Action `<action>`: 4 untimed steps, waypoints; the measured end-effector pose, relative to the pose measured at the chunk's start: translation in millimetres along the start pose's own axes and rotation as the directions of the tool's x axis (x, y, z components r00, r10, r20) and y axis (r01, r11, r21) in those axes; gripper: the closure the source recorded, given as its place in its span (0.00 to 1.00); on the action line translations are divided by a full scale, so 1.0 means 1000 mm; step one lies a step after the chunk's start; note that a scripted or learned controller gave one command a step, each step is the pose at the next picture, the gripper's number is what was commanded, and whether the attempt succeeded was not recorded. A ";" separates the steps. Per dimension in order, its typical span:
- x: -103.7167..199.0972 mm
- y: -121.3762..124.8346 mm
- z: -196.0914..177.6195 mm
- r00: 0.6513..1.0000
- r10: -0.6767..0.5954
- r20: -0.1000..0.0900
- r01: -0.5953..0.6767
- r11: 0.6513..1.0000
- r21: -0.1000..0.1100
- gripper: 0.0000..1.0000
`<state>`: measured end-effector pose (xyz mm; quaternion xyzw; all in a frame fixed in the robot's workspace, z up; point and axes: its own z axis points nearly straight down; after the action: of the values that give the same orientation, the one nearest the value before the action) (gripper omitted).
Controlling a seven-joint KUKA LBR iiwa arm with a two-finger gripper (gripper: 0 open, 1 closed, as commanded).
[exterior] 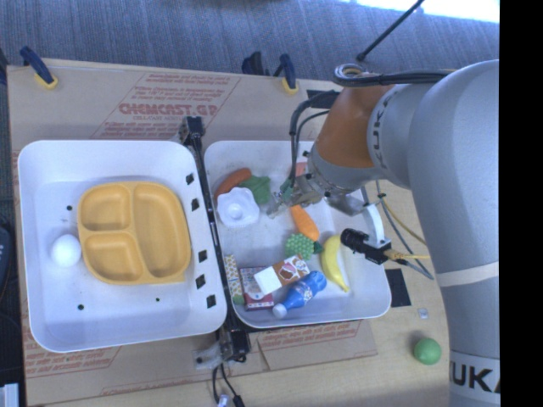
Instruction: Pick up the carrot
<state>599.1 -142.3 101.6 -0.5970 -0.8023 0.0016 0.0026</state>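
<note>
White bins [34,227] on brown cardboard-covered bench [127,100], grey floor [170,15] beyond; jaws' state impossible to tell.

Tool [284,195] fingertips behind wrist

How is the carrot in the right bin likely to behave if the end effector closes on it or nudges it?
The carrot looks like a smooth, glossy toy, so probably stiff, light and a bit slippery. Its tapered, rounded body lies flat on the bin floor, so a sideways nudge may roll or pivot it toward the banana. The end effector sits right by its upper end.
</note>
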 end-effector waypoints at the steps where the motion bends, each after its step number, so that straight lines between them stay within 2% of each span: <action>1: 0.021 0.011 -0.102 0.982 0.188 0.001 -0.188 0.982 -0.004 1.00; 2: 0.000 -0.024 0.011 0.880 -0.476 0.001 0.476 0.880 -0.001 1.00; 3: -0.013 -0.049 -0.132 0.823 -0.569 0.009 0.569 0.823 -0.003 1.00; 4: -0.013 -0.050 -0.131 0.823 -0.568 0.006 0.568 0.823 -0.002 0.00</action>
<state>556.0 -168.8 232.6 -0.3311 -0.9436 0.0006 -0.0001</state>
